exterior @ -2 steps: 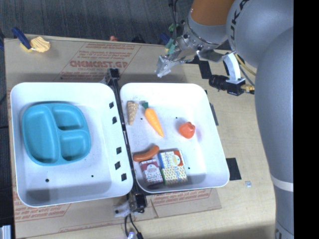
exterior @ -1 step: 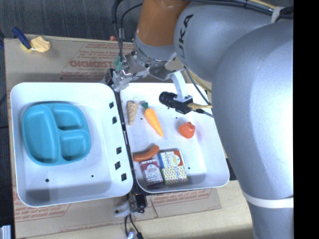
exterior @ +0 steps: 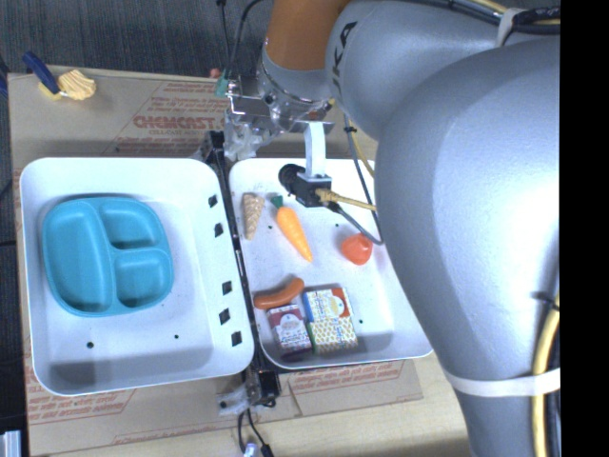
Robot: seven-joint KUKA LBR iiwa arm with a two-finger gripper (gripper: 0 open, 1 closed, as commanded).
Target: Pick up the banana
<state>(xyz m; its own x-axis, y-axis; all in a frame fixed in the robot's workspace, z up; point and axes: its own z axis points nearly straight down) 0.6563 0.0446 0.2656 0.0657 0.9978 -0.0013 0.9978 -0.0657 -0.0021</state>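
Note:
My gripper (exterior: 238, 133) hangs under the orange wrist band, over the back edge where the two white bins meet. It is just behind the right bin (exterior: 404, 336), above its far left corner. Nearest to it in that bin lies a waffle cone (exterior: 252, 213), with an orange carrot (exterior: 293, 233) beside the cone. Nothing is visibly held by the gripper.
The right bin also holds a red tomato (exterior: 357, 248), a sausage (exterior: 279, 293) and two small boxes (exterior: 311, 322). A blue divided plate (exterior: 107, 253) lies in the left bin (exterior: 190, 350). A pale yellow thing with a blue handle (exterior: 71, 84) rests on the cardboard, back left.

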